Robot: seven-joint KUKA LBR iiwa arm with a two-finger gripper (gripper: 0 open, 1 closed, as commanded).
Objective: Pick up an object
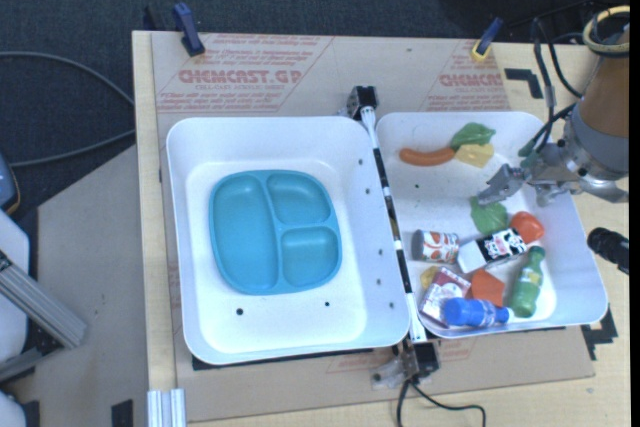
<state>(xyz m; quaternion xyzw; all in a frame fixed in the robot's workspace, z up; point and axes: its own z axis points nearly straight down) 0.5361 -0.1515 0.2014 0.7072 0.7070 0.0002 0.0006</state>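
Note:
The right bin holds a jumble of small items. Among them are an orange carrot, a green and yellow leafy toy, a flat green piece, a black and white bottle, a small can, a green bottle and a blue bottle. My gripper hangs over the right part of this bin, just above the flat green piece and right of the leafy toy. It is open with nothing between its fingers.
A blue divided plate lies in the left bin. A ridge with clips separates the two bins. An orange-red piece and a red and white packet crowd the right bin's front.

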